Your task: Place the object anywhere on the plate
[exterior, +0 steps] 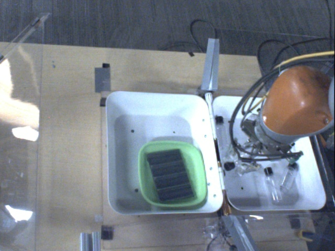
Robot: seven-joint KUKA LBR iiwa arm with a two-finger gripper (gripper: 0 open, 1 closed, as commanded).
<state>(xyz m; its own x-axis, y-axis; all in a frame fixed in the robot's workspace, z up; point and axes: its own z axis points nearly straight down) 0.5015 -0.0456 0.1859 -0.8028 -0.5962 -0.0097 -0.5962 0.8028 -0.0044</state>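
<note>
The arm point(298, 106) is reaching in from the right and hanging over the right bin point(314, 195), its orange band facing the camera and covering most of the wrist. The gripper point(264, 158) is sitting low over the middle of that bin, just below the grey wrist ring. Its state cannot be read from this slanted view, since cables and the wrist body are hiding the tip.

The left bin point(118, 156) is holding a green plate point(144, 163) (square, rounded corners), which is resting toward the bin's front right corner. A dark ribbed object point(169, 175) is lying flat on the plate, tilted a little anticlockwise against the plate's edges, and is covering most of the plate's floor. It is well apart from the gripper, with the bin walls between them.

A small clear item point(276, 188) is lying on the right bin's floor below the gripper, too blurred to name. A grey post point(210, 64) is standing behind the seam where the two bins are meeting. Black cables point(251, 95) are looping from the arm's left side down toward the wrist.
</note>
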